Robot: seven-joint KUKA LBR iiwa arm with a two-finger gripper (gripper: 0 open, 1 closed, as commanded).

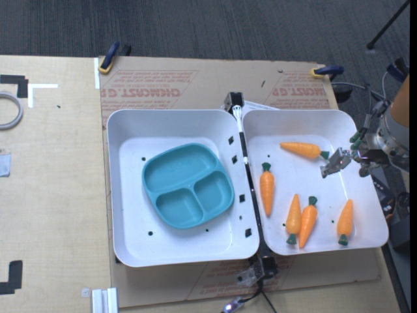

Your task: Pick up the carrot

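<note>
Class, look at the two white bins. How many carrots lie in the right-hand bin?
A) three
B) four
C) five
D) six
C: the right bin holds five carrots: one lying sideways near the top, one by the divider, two touching in the middle, and one near the right wall.

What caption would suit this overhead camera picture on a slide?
Robot pincer poised beside a carrot among five in the right bin; blue divided plate in the left.
</note>
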